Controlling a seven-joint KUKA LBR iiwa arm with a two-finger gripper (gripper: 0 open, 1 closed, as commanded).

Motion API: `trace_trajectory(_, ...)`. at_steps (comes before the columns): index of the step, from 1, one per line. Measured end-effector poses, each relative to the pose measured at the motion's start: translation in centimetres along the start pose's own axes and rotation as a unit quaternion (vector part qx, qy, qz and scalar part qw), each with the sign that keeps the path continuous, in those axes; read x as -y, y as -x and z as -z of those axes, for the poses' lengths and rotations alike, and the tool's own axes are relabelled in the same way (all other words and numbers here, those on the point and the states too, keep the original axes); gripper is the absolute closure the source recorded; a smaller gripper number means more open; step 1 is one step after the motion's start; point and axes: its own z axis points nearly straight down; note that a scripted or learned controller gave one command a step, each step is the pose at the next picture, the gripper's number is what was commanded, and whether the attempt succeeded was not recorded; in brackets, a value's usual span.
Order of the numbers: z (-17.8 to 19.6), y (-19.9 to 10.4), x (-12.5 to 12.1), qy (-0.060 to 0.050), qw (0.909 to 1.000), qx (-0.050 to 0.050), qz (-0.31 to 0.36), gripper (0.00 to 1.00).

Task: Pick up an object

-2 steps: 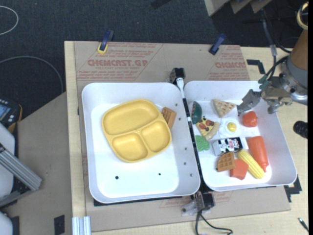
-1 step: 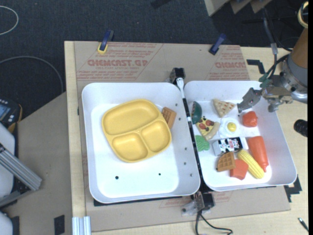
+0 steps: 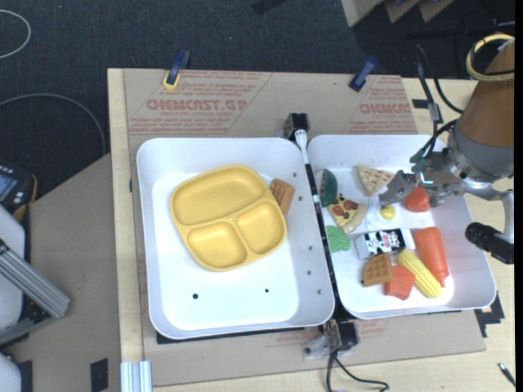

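My gripper [image 3: 415, 188] hangs over the upper right part of the right bin [image 3: 482, 288], reaching in from the right. A small red round toy [image 3: 417, 201] lies directly under it, partly covered by it. Close by are a triangular sandwich slice [image 3: 373, 178] to the left and a small yellow piece [image 3: 387, 212] below left. Further down lie an orange carrot [image 3: 432, 251], a yellow corn cob [image 3: 419, 273], a red block [image 3: 400, 282], a brown waffle [image 3: 377, 269] and a black-and-white packet [image 3: 382, 240].
Along the right bin's left side lie a dark green piece [image 3: 328, 188], a pizza slice [image 3: 345, 212] and a green leaf [image 3: 337, 238]. The left bin [image 3: 163, 300] holds a yellow divided plate [image 3: 228, 217] with a brown cracker [image 3: 282, 194] at its edge.
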Motion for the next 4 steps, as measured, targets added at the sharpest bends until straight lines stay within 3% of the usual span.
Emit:
trace_trajectory(2,-11.2,0.4,-0.2,-0.001,1.0,0.0,0.0,0.0)
trace_trajectory(3,-13.6,0.4,-0.2,0.001,1.0,0.001,0.0,0.0)
trace_trajectory(4,-12.5,0.4,-0.2,0.003,1.0,0.001,-0.001,1.0)
